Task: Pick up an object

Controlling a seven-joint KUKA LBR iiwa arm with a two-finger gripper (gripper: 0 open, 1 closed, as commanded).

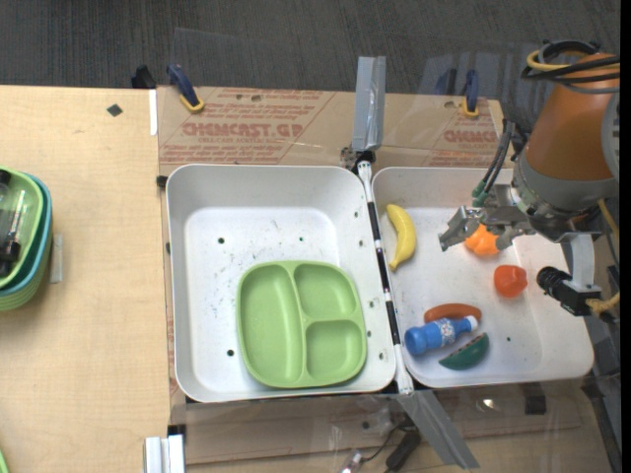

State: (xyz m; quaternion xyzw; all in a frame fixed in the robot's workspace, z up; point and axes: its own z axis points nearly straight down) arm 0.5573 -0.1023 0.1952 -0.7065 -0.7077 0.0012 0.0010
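Small orange rounded plastic toy [483, 242] lay in the right white bin [552, 363], near the yellow banana [399, 235] — the tool [475, 227] sat over it, fingers spread either side, apparently poised to grasp.

Two white bins [187, 264] [567, 358] sit side by side. The left one holds one green tray [301, 321]. The right one holds one banana [399, 233], one blue bottle [440, 335], two orange pieces [484, 243] [510, 280], one red piece [452, 312] and one green piece [465, 355].
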